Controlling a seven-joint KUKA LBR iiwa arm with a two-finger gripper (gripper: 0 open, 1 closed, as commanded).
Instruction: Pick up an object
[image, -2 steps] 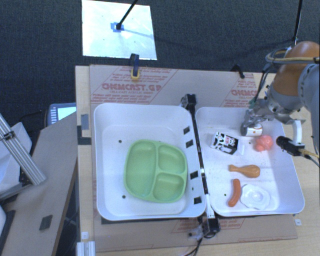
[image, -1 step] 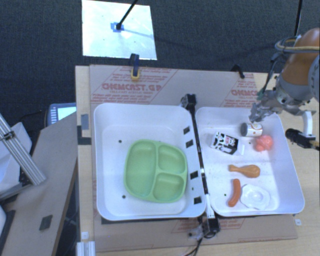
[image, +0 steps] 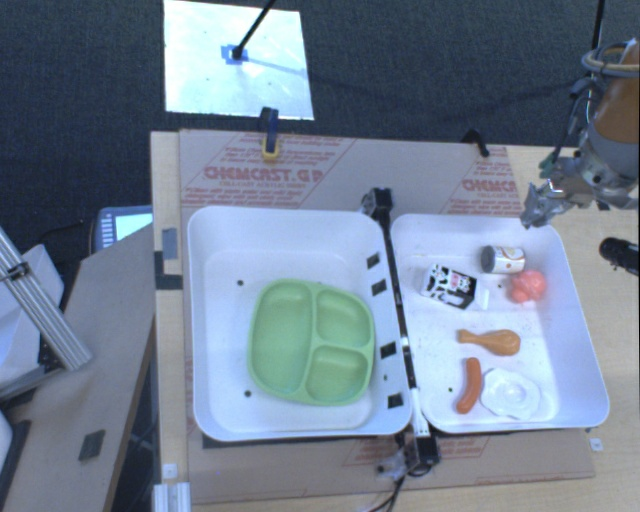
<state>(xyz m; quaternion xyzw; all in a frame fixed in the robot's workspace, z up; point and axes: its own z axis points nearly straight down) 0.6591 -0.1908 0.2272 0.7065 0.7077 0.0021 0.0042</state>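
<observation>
Gripper (image: 542, 207): above right bin's (image: 575, 300) far rim, holding nothing; finger spread cannot be told. Right bin: small can (image: 503, 259), pink ball (image: 528, 286), black-and-white carton (image: 449, 286), drumstick (image: 491, 341), sausage (image: 470, 385), fried egg (image: 510, 393). Left bin (image: 215, 300): green divided plate (image: 311, 342).

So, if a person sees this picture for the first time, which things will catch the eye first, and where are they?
The pale green divided plate stands out first, lying alone in the left bin. Next comes the cluster of small toy foods in the right bin: a pink lump, a drumstick, a sausage and a fried egg. The gripper hangs over that bin's far right corner.
</observation>
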